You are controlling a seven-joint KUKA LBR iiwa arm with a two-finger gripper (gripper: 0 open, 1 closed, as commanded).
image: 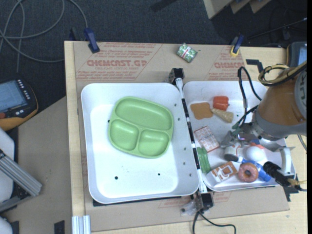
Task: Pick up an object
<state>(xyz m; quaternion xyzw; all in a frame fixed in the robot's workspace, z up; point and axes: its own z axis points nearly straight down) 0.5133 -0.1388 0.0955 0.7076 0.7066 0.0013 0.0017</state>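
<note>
Donut (249, 172) in rt bin (207, 88), white ball (254, 153) beside, hand (237, 139) above clutter, grip state unclear.

bench (122, 62) | two white bins (97, 179) | green-wrapped object (186, 52)

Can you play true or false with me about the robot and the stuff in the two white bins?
1. The green plate lies in the left bin. True.
2. The green plate has three sections. True.
3. The donut sits on the green plate. False: it lies in the right bin, near the front edge.
4. The arm reaches over the left bin. False: it is over the right bin.
5. A small green wrapped thing lies outside the bins, on the board behind them. True.
</note>
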